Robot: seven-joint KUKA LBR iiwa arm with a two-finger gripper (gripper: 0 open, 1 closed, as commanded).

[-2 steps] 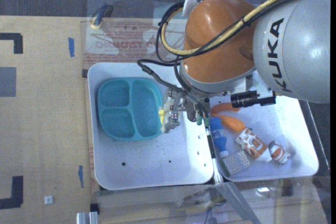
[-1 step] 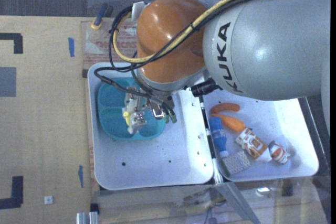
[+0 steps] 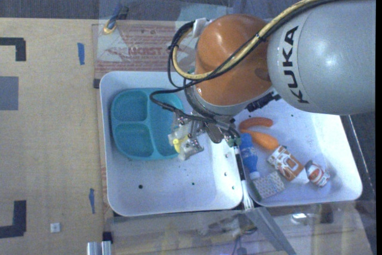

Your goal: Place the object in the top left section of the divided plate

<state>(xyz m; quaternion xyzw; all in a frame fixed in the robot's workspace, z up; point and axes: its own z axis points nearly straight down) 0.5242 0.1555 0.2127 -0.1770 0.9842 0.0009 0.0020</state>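
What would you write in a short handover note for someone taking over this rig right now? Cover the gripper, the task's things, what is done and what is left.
Gripper: over the left bin, at the right edge of the divided plate. A small yellowish item shows at it; whether it is held cannot be told.
Plate: teal, in the left bin, its sections bare where they show.
Right bin: two orange pieces, a blue item, a grey mesh piece and small packets.
Done: nothing placed in the top left section yet.
Left: set the object there and release.
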